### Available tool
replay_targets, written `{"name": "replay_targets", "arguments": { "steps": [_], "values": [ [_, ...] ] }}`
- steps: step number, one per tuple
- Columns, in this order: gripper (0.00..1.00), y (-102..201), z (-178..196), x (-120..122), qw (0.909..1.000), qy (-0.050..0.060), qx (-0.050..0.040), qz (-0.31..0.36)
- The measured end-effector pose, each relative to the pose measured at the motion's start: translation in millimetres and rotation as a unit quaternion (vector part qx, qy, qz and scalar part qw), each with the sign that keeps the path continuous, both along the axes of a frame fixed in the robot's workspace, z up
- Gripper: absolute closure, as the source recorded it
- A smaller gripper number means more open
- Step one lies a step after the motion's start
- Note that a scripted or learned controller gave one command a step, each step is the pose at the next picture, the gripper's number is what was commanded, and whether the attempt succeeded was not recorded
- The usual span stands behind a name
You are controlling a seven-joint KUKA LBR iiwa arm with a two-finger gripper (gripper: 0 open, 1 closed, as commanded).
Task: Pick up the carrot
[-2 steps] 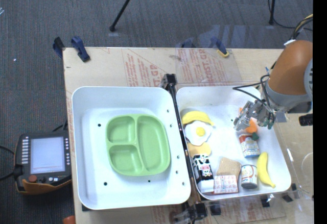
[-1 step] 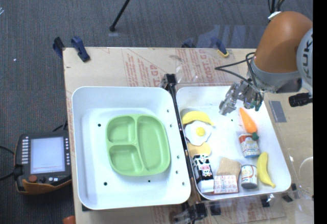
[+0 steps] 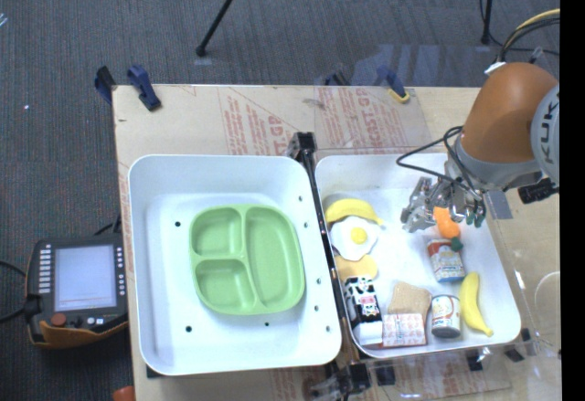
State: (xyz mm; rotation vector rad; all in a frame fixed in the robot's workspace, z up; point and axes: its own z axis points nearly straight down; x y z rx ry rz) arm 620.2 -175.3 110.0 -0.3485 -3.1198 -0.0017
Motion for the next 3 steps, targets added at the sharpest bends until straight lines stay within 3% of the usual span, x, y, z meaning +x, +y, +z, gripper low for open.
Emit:
{"name": "replay_targets", "arguments": {
  "steps": [1, 2, 3],
  "values": [
    [1.00, 43.7, 54.0, -84.2, 0.9900, -0.002, -0.0003, -0.141],
    [1.00, -24.5, 132.7, -56.7, 0.9980, -0.005, -0.0016, -0.063],
    [1.00, 27.9, -22.8, -87.4, 0.9968, -0.001, 0.0001, -0.079]
  ]
}}
